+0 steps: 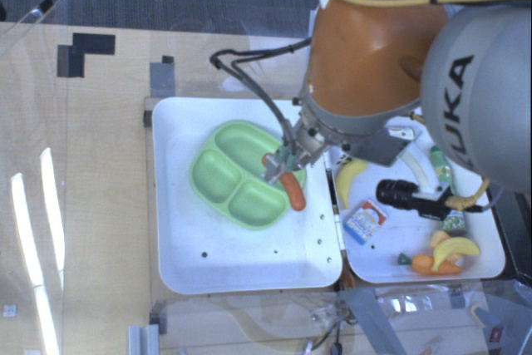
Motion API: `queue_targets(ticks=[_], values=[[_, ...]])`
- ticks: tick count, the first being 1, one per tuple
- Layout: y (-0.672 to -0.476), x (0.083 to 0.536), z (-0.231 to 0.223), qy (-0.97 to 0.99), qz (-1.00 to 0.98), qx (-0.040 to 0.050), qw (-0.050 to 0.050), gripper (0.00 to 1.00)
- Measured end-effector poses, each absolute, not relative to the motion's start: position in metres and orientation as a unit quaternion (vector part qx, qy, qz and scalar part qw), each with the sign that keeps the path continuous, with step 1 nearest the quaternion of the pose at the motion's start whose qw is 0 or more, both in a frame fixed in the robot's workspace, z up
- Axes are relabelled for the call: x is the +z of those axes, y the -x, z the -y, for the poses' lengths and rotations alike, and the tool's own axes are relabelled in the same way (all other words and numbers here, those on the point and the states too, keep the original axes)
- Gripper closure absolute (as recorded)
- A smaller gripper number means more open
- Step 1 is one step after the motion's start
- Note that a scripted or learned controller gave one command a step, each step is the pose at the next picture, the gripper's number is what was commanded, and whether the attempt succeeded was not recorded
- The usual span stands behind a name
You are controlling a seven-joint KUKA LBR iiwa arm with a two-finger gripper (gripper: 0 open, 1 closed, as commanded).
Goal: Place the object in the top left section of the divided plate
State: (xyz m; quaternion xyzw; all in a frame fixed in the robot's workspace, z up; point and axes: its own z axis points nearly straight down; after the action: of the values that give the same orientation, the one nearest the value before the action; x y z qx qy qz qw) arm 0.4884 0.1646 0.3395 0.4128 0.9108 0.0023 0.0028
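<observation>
The sausage [292, 189] is a short, glossy orange-red roll with rounded ends, redder at its upper end. It lies aslant on the right rim of the green plate [218, 175] in the left bin [241, 266]. Its upper end sits at the edge of the plate's top section, and its lower end points past the rim toward the bin floor. The gripper [281, 163] is right over the sausage's upper end, touching or nearly touching it. At this slant I cannot tell whether it is spread or pinching the sausage. The plate has three hollows, all bare green. In the right bin [490, 266] lie a banana [352, 175], a small card [364, 221] and a carrot [432, 265].
</observation>
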Motion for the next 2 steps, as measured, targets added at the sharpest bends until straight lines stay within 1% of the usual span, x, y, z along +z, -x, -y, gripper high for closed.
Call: queue_targets(ticks=[1,2], values=[[-0.489,0.324,-0.131,-0.409,-0.913,0.0018,0.002,1.0],[-0.491,0.318,-0.143,-0.391,-0.92,0.0014,0.002,1.0]])
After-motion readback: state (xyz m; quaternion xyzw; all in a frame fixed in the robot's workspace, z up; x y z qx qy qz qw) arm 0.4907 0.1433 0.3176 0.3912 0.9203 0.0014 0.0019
